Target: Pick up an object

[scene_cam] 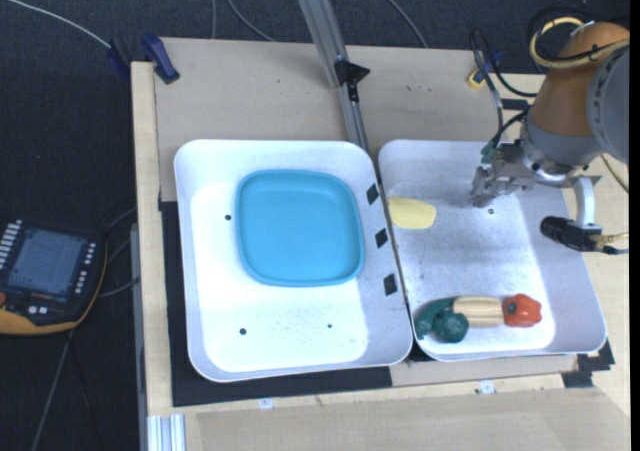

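Two shallow white bins (560,284) sat on the bench. My arm reached in from the right, gripper (492,189) pointing down above the right bin; I could not tell its jaws' state. One pale yellow oval piece (412,213) lay beside me, lengthwise left-right. One square blue plate (300,229) lay farther left.
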`<act>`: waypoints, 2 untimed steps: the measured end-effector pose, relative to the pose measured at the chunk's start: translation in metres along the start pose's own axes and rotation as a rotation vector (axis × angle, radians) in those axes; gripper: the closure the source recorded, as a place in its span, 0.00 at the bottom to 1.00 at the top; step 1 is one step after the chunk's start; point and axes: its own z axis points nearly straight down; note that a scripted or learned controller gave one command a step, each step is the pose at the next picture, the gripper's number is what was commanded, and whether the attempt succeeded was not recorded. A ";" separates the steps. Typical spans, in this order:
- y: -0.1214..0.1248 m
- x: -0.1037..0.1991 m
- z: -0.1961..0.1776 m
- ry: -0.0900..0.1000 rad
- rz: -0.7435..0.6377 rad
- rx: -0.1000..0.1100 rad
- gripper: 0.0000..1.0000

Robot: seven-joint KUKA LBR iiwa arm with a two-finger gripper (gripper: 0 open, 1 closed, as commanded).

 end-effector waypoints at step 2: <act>0.001 -0.008 -0.113 -0.001 0.000 -0.004 1.00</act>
